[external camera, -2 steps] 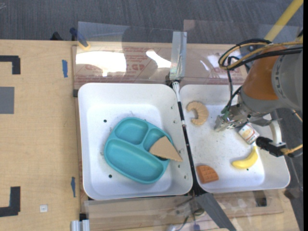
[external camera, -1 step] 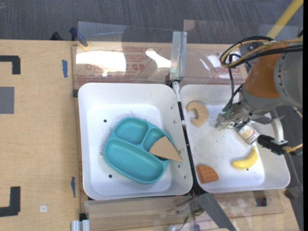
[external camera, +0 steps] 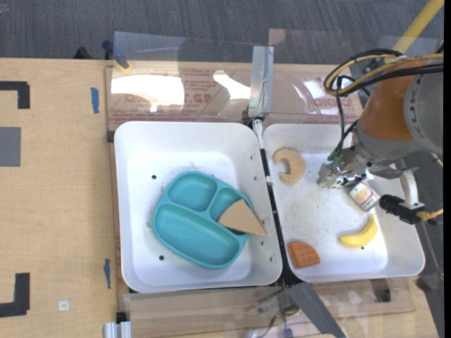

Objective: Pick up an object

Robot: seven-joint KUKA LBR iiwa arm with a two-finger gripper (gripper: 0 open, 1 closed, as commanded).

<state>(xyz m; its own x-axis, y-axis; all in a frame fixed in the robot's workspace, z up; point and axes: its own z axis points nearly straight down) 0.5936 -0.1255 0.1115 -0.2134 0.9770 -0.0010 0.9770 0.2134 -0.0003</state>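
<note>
Two shallow white bins sit side by side on the counter (external camera: 49, 189), the left bin (external camera: 134, 146) and the right bin (external camera: 402, 263) touching along a dark seam. In the left bin lies a teal divided plate (external camera: 190, 227), and a tan wedge-shaped slice (external camera: 242, 218) rests on its right rim, pointing toward the seam. The right bin holds four loose things: a pale croissant-shaped piece (external camera: 289, 164) near the far left corner, a brown waffle-like square (external camera: 304, 254) at the near edge, a yellow banana (external camera: 359, 234) toward the near right, and a small bottle with a white and orange label (external camera: 362, 196) lying tilted between the banana and the arm. The grey arm with its orange band (external camera: 387, 111) reaches in from the right, and the gripper (external camera: 338, 176) hangs low over the right bin, just beside the bottle and well apart from the croissant-shaped piece. Whether the jaws stand open or closed cannot be told from this angle.
</note>
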